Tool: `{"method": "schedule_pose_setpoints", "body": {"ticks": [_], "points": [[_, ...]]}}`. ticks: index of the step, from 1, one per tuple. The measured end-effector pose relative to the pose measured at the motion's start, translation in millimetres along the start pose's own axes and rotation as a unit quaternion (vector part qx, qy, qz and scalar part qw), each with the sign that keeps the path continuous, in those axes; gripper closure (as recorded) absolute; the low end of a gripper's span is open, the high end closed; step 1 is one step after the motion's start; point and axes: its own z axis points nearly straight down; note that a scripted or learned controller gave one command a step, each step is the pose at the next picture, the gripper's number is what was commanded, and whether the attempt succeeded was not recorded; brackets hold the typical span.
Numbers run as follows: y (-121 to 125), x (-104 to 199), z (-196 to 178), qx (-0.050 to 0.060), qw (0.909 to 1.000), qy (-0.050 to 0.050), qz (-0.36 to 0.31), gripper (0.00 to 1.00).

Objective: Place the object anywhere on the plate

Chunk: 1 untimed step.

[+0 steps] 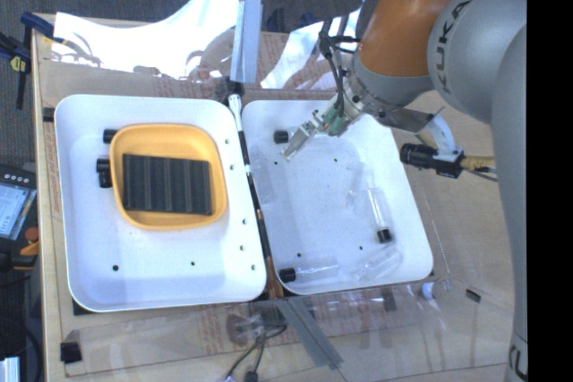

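A yellow plate [134,143] with rounded corners lies in the left bin [81,264]. On it rests a dark, ribbed rectangular object [168,183], flat and covering most of the plate's middle. My gripper [300,137] hangs over the upper left part of the right bin [313,192], pointing down and to the left, well apart from the plate. I see nothing in it.
A clear tube [376,203] with a black end [383,235] lies at the right bin's right side, with clear plastic pieces [372,264] near its front edge. Small black knobs [280,137] sit in the bins' corners. Crumpled clear sheeting [192,22] lies behind the bins.
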Motion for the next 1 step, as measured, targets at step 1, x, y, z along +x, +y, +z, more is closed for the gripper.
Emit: {"method": "schedule_pose_setpoints", "body": {"ticks": [1], "points": [[41.2,31.7,35.3,-0.001,0.9994,-0.001,-0.035,0.00]]}}
